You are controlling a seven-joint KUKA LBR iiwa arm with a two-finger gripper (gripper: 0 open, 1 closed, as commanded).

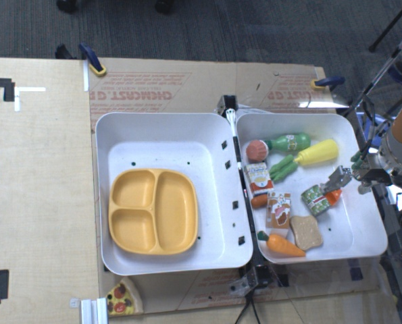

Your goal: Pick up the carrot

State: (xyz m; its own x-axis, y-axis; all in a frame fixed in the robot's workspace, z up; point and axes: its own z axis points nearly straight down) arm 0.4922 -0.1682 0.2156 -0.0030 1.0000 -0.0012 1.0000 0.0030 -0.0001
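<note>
Dark carpet and chair casters run along the top of the camera view; below them a pale wooden table (38, 201) carries a sheet of cardboard (160, 86) clipped at its far corners, with two white bins side by side on it.

Camera view, left bin (113, 140): one yellow divided plate (154, 211), three compartments.

Camera view, right bin (363, 241): crowded. Along the far side a green bottle (288, 142), a yellow corn-like piece (315, 152) and a reddish round item (257, 150). Mid-bin, small cartons. Near wall: a slice of toast (305, 233), and just to its left, touching or nearly so, the carrot (282, 246).

Carrot: orange body, green stub at its left end, near the bin's front-left corner. Long axis runs roughly left-right in the view, the tip tilting slightly toward the front wall.

Arm enters from the right. Gripper (336, 181) sits over the bin's right-centre, right at a green-and-white carton (315, 200) with an orange bit beside it. Fingers are too small and cluttered to read (open or closed: cannot tell), and no object can be confirmed between them.

Key relation: the carrot lies to the left of the gripper and toward the front wall, well apart, with the toast between. Judgement: grasp not begun; the gripper must travel down-left and close across the carrot's short axis.
</note>
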